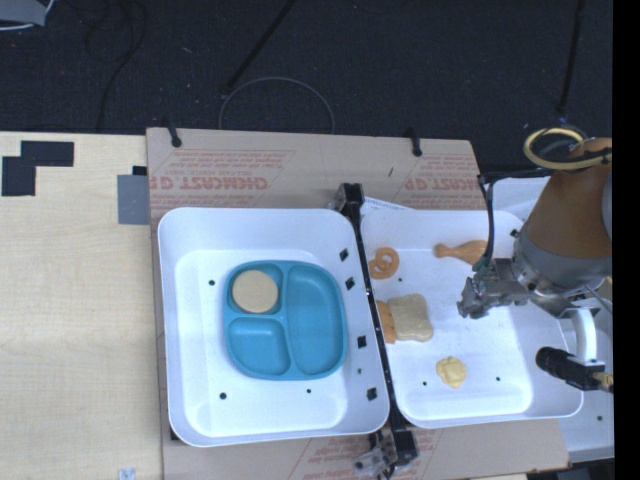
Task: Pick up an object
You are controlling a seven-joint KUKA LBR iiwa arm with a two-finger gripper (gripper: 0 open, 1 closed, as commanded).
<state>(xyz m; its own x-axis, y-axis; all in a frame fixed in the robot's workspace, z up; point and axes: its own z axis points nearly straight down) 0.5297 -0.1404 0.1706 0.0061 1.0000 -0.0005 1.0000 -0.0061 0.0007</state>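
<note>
The arm's two-finger gripper (480, 295) hangs over the right-hand shallow white bin (500, 400), near that bin's right side about midway along it; whether its dark tips are apart or together cannot be told from this slanted view, and nothing is seen between them. Closest to it, just up and to the left, lies a tan drumstick-shaped toy (462, 251), its handle end reaching toward the gripper without clearly touching. Toward the bin's left wall rests a pale slice of toy bread (410, 318), with an orange-brown piece (385, 323) tucked against its left edge. Above that, near the bin's upper left corner, sits a small orange pretzel-like ring (384, 262). Below the gripper, toward the near edge, lies a small yellow lumpy piece (452, 371), well apart from the tips. The left-hand white bin (190, 268) carries a blue divided plastic plate (300, 333), with a round tan disc (254, 291) in its upper left compartment.
</note>
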